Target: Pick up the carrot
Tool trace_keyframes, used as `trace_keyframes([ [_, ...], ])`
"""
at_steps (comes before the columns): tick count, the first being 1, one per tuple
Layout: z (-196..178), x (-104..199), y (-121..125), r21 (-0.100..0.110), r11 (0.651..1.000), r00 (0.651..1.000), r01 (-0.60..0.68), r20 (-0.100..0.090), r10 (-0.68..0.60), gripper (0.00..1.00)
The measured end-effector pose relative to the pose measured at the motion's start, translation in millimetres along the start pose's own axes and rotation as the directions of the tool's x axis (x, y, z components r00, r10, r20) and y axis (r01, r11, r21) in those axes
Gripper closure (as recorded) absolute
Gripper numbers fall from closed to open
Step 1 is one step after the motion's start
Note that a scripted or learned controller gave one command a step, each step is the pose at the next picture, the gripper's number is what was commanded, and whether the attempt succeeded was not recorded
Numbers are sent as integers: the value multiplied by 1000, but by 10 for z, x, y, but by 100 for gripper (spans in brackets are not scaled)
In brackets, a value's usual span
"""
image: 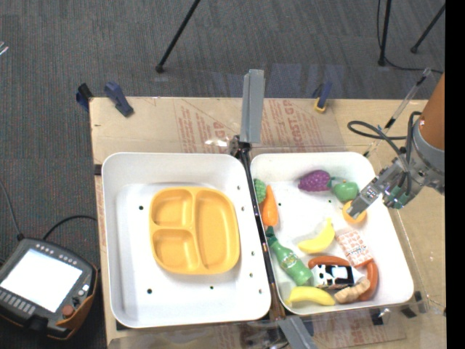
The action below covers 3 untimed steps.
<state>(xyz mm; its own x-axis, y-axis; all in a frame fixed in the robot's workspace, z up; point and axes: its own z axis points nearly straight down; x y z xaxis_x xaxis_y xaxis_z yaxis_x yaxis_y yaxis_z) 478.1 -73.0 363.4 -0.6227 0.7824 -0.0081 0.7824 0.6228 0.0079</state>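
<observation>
The carrot [270, 206] is orange with a green leafy top and lies lengthwise against the left wall of the right bin [290, 164]. My gripper [379, 194] hangs over the right side of that bin, well to the right of the carrot. It is just above a small orange-yellow piece [354, 212]. Nothing shows between the gripper and the carrot but bare bin floor, purple grapes [314, 180] and a green fruit [346, 190].
The right bin also holds a banana [318, 238], a green bottle [289, 262], a red sausage [372, 276], a pink packet [354, 247] and a second banana [311, 295]. A yellow divided plate [195, 230] lies in the left bin [123, 195].
</observation>
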Motion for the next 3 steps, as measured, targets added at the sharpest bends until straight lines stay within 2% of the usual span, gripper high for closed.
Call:
trace_keyframes([
  [1, 1182, 142, 61, 6, 909, 909, 416, -17, -416, 100],
  [2, 1800, 263, 709, 9, 949, 948, 316, -18, -316, 100],
  [3, 706, -223, 395, 0, 926, 926, 377, 0, -377, 100],
])
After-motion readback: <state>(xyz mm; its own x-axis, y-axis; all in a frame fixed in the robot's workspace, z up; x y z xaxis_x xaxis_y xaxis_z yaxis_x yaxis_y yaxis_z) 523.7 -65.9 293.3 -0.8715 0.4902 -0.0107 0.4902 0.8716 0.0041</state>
